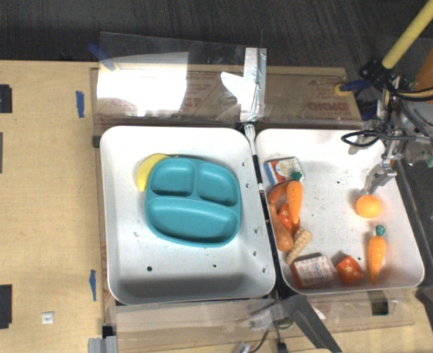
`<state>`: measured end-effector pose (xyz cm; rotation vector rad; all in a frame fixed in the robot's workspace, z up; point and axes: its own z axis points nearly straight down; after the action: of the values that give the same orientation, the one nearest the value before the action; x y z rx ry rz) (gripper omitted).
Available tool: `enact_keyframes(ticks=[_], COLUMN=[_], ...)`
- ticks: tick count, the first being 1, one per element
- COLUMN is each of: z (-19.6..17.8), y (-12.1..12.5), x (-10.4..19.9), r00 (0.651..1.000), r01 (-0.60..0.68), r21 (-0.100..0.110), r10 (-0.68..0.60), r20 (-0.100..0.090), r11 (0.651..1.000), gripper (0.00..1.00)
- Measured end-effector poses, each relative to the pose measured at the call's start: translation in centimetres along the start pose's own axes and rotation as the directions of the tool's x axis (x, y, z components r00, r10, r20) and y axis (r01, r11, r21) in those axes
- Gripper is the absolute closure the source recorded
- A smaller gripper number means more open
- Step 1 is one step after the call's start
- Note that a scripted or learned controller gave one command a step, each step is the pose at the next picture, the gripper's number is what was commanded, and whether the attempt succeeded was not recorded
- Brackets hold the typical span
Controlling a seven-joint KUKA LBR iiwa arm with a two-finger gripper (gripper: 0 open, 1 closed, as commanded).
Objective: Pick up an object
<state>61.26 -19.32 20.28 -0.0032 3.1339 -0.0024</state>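
While the gripper (381,176) hangs over the far right side of the right bin (334,142), its fingers point down with nothing between them; whether they are parted I cannot tell. An orange ball (368,207) lies just below it, apart. Further toward the camera lies a small carrot (376,251), with a red piece (349,269) and a labelled box (314,270) beside it; the print is unreadable. Well to the left, a teal tray (193,201) fills the left bin (120,197).
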Motion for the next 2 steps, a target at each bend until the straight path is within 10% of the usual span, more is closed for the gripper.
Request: enact_keyframes(ticks=[1, 2], z=[11.3, 11.3], y=[-3.1, 4.9], x=[1.0, 3.9], r00=[1.000, 1.000], r01=[-0.022, 0.013], r21=[0.002, -0.003], r10=[0.022, -0.013], r20=[0.005, 0.004], r11=[1.000, 1.000], gripper=[0.00, 0.00])
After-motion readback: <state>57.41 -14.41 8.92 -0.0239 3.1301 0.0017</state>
